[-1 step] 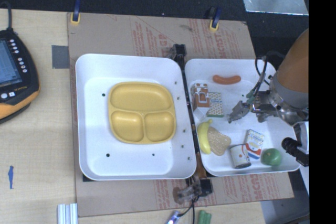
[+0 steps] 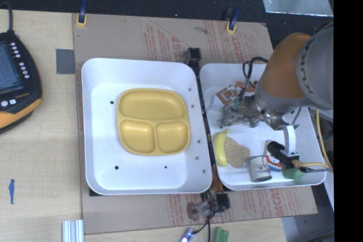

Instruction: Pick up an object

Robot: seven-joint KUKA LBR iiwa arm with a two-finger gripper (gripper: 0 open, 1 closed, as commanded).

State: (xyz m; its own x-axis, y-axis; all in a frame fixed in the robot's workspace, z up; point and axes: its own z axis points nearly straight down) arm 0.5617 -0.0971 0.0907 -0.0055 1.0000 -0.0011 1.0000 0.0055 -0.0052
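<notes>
Orange-banded arm (image 2: 286, 73) hides the tool (image 2: 241, 113); its state cannot be told. One item should be singled out.

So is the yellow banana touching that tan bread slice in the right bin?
Touching. In the camera view the banana lies along the left wall of the right bin, and the bread slice sits against its right side with no white floor showing between them.

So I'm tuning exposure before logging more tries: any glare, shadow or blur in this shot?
Camera view: the left bin looks close to overexposed, its rim detail washed out; the yellow tray reads evenly lit; the arm shades the right bin's upper part; the clutter there is soft and hard to identify.
</notes>
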